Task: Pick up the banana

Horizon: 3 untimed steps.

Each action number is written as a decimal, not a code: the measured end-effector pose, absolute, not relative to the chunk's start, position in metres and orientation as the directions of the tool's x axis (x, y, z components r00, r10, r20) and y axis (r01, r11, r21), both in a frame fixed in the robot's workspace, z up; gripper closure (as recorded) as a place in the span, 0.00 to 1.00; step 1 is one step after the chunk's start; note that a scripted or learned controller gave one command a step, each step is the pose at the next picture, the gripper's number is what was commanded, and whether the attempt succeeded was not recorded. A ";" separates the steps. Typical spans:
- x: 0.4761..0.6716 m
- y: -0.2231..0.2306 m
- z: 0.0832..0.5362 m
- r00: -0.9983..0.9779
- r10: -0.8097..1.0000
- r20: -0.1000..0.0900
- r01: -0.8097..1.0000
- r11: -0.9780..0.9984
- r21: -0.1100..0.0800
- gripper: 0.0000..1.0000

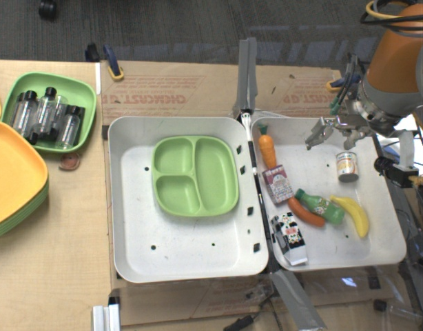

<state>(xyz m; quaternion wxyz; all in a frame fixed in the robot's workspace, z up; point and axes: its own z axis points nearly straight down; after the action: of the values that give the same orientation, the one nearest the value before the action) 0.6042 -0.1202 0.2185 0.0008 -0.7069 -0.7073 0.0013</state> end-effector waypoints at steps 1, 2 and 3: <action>0.551 -0.135 0.174 0.128 0.992 0.000 0.992 -0.128 -0.004 0.00; 0.493 -0.152 0.092 0.308 0.951 0.000 0.951 -0.308 -0.005 0.00; 0.493 -0.152 0.100 0.311 0.951 -0.001 0.951 -0.311 -0.007 1.00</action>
<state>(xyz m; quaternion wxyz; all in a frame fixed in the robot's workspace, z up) 0.4925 -0.1524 0.1002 0.0027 -0.8095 -0.5871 0.0025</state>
